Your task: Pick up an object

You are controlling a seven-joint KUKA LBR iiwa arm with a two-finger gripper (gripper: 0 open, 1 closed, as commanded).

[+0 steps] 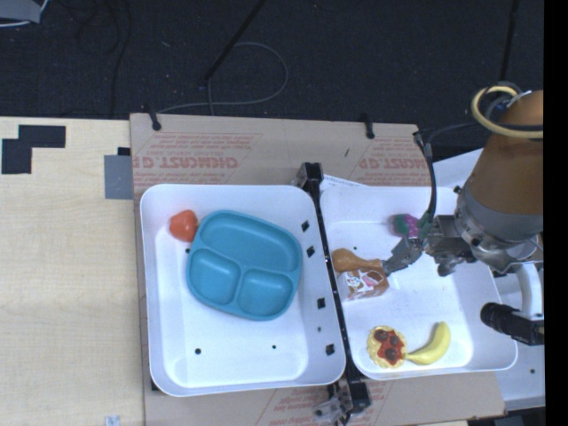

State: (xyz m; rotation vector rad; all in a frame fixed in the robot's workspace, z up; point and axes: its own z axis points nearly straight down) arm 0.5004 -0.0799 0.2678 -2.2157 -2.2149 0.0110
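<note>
Currently two bins: left bin (169, 362) holds a blue tray (244, 264) and a red tomato (184, 225); right bin (497, 358) holds a drumstick (355, 260) touching a printed packet (365, 283), a banana (430, 345), a small pizza (386, 345). Gripper (404, 254) sits just beside the drumstick; finger state: cannot tell. Drumstick likely light, rigid, smooth; grasp across the thick end.

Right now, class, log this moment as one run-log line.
end effector: right bin, beside drumstick | banana, pizza: front | left bin: blue tray, tomato
</note>
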